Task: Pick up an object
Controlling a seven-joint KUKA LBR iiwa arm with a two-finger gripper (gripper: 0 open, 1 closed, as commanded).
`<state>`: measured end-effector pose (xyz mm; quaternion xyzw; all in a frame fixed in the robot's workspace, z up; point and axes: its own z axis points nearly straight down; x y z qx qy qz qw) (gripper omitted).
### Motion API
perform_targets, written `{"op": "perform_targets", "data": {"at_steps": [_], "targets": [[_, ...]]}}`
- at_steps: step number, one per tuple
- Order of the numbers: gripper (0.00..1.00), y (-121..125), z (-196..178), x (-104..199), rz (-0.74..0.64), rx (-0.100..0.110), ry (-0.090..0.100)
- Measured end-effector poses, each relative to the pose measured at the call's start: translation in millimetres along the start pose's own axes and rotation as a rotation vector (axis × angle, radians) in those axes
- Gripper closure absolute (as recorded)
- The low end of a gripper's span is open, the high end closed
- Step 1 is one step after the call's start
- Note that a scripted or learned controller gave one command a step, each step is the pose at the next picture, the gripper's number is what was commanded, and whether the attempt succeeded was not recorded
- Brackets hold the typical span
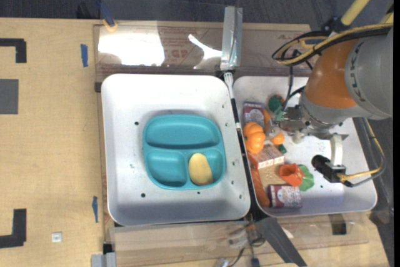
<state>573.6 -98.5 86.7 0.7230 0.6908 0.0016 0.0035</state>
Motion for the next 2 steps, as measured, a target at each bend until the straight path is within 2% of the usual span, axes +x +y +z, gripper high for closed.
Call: {"op": "perform_targets", "data": {"at_steps": [1, 2], "targets": [[1.0, 2.2, -8.3, -0.1, 0.001, -0.002, 0.001], [1.0, 11.0, -146.7, 64.6, 0.076, 0.004, 0.003]]}}
